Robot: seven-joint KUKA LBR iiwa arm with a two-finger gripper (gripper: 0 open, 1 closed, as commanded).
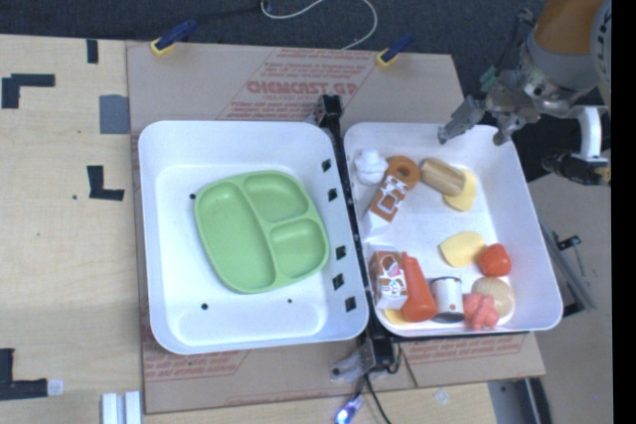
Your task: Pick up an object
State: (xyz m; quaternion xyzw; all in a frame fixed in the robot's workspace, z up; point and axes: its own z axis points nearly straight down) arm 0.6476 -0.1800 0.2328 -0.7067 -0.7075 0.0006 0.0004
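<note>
Grey metal fingers spread wide and holding nothing, the gripper hovers over the right bin's far rim, near the bread roll lying just below it, which looks like light, stiff, smooth plastic, probably best pinched across its narrow middle.

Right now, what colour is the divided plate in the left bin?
Light green, plain, seen clearly in the camera view: the divided plate.
</note>
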